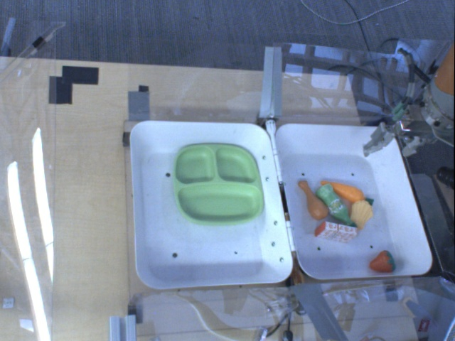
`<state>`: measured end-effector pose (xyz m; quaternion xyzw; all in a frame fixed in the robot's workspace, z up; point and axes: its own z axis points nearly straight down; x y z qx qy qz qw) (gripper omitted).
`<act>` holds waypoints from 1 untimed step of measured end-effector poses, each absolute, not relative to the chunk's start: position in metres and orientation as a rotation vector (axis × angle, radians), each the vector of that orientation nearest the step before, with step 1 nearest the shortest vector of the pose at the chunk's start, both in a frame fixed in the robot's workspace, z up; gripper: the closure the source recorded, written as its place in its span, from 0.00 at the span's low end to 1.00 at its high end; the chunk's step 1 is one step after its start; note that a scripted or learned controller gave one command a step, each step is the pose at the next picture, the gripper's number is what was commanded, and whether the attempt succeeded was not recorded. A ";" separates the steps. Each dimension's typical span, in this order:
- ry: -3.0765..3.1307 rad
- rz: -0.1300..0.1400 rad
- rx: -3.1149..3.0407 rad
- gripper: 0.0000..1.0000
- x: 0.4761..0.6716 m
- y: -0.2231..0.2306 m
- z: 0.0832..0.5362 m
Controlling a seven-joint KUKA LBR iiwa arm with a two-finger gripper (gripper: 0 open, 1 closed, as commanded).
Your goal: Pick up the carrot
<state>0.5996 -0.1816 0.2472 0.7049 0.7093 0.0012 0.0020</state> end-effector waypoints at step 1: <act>2.372 0.003 2.055 0.00 0.558 -0.200 0.123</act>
